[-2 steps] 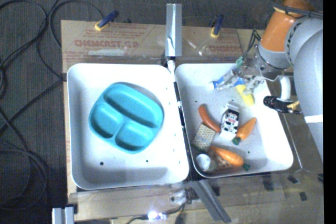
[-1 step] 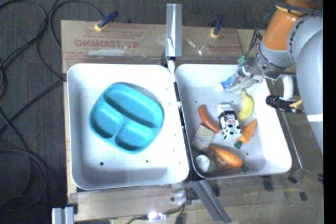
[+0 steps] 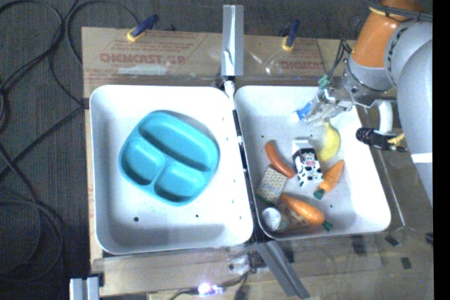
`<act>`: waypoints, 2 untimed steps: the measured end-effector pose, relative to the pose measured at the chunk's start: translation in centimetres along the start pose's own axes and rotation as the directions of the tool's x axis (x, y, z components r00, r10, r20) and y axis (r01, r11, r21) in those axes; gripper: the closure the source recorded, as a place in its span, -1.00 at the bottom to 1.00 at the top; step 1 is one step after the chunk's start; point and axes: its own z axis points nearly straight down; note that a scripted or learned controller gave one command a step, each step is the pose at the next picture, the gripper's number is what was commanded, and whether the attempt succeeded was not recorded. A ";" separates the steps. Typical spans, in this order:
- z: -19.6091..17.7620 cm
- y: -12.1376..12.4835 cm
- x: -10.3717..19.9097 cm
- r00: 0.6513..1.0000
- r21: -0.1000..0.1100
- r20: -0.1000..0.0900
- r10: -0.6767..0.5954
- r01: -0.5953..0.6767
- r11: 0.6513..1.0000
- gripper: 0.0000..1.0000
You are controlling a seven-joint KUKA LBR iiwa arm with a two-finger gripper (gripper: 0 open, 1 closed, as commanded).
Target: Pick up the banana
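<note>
The banana [image 3: 330,142] is a short yellow piece lying in the right bin [image 3: 373,214], near its upper middle. My gripper [image 3: 324,107] hangs just above the banana's top end, at the end of the grey arm with the orange band [image 3: 378,35] that comes in from the right. Its metal tip overlaps the top of the banana in this view. Whether it touches the fruit I cannot make out.
In the right bin also lie a carrot [image 3: 279,159], a second carrot [image 3: 330,178], a third larger carrot [image 3: 304,209], a small black-and-white cow toy [image 3: 306,166], a tan sponge-like block [image 3: 271,185] and a pale ball [image 3: 271,218]. The left bin [image 3: 105,221] holds a blue divided plate [image 3: 169,156].
</note>
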 end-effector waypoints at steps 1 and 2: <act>2.1 -3.9 -0.7 1.000 -0.058 0.024 -0.016 0.017 0.998 -1.00; 2.2 -7.3 -1.0 1.000 -0.061 0.020 0.020 -0.018 0.998 -1.00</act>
